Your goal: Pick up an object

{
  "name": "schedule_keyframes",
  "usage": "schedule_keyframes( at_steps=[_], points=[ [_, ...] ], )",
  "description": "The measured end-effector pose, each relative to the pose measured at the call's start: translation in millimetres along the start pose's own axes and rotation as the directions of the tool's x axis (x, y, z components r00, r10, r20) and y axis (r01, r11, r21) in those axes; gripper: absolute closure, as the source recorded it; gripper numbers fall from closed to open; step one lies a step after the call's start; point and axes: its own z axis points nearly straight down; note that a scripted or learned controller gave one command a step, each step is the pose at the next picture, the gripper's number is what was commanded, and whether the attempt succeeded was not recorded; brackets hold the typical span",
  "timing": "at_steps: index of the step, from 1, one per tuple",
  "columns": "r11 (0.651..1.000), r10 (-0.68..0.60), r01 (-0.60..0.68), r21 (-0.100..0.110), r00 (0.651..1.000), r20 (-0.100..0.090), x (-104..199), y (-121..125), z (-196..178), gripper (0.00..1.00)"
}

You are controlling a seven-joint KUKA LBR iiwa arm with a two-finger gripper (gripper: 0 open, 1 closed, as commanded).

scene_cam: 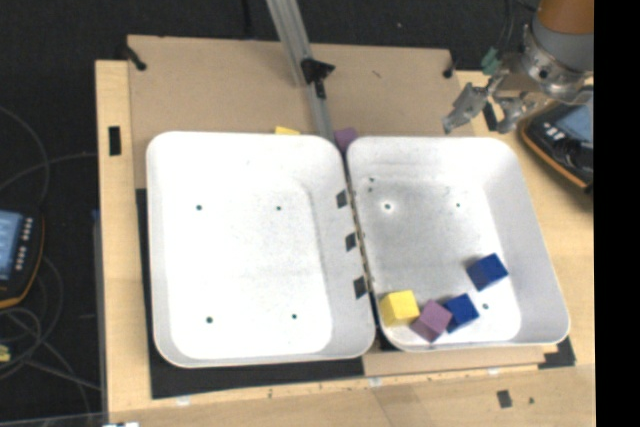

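Observation:
Several small cubes lie in the near corner of the right bin (500, 165): a yellow cube (399, 306), a purple cube (433, 319) touching it, a blue cube (460, 309) beside that, and another blue cube (487, 271) a little apart. My gripper (478, 109) hangs above the bench just beyond the right bin's far right corner, well away from the cubes. Its fingers are spread open with nothing between them.
The left bin (250, 235) sits beside the right one. A small yellow piece (287, 130) and a purple piece (345, 137) lie on the bench behind the bins. A slanted metal pole (285, 5) rises from the back.

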Motion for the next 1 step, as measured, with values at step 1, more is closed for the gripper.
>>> schedule_keyframes(
  at_steps=[1],
  points=[
    [1.000, 0.009, -0.009, -0.010, 1.000, 0.002, -9.3, -69.9, -94.1, 0.00]
  ],
)
